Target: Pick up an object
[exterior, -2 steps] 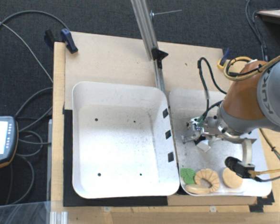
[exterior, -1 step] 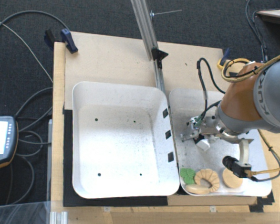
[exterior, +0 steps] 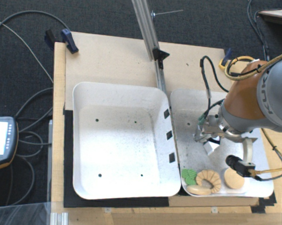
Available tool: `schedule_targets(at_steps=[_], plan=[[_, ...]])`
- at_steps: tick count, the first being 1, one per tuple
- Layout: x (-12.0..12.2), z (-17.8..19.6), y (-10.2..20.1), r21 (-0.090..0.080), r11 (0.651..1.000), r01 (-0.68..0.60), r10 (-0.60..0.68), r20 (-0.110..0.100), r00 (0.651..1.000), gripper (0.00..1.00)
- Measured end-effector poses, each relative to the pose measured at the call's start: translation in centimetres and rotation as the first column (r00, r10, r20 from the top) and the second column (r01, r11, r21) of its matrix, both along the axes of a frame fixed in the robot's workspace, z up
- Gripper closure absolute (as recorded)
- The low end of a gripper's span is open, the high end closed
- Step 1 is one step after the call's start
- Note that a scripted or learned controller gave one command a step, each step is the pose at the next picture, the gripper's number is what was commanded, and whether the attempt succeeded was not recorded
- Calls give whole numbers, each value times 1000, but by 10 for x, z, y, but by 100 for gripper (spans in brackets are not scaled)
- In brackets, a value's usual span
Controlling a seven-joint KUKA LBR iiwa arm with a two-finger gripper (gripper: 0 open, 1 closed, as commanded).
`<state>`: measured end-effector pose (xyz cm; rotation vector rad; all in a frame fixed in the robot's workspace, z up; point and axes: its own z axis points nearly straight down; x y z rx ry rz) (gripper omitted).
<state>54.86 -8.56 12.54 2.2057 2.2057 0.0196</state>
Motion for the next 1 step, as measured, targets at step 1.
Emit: schedule_targets(at_steps=[1], plan=[[-5,61,3,6,1000,-2,2,-18,1000,100]])
